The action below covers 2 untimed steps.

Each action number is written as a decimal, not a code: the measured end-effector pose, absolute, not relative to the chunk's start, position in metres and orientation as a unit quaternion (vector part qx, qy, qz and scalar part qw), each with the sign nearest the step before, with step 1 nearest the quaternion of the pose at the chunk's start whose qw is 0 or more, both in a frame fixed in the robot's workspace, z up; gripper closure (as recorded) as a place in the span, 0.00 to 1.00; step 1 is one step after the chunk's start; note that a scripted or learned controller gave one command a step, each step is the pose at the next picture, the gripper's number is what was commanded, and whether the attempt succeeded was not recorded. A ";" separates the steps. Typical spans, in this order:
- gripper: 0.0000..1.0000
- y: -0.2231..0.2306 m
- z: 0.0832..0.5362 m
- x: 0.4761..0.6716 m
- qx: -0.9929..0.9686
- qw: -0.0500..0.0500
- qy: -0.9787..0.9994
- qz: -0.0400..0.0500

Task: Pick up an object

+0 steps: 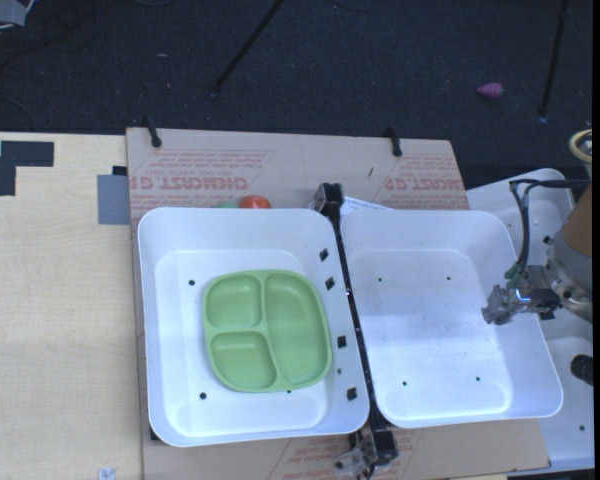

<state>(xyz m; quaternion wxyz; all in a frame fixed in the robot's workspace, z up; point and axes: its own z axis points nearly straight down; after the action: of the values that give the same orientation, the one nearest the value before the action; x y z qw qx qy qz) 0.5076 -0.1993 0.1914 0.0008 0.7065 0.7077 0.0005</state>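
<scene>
Currently: pick not begun | gripper [502, 306] at right bin's [430, 408] right edge, finger opening cannot be told, nothing seen held | green divided plate [267, 330] lies flat in left bin [170, 368], well apart

You are looking at red lettering, upside down, on the cardboard sheet [280, 173] under the bins; it is too blurred to read.
</scene>
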 end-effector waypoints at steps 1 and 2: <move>1.00 -0.200 0.234 0.510 0.707 0.001 0.708 0.001; 1.00 -0.200 0.272 0.511 0.707 0.001 0.708 0.000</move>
<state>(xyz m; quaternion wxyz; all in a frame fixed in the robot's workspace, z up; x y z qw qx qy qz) 0.5108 -0.2005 0.2720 0.0010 0.7065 0.7077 0.0004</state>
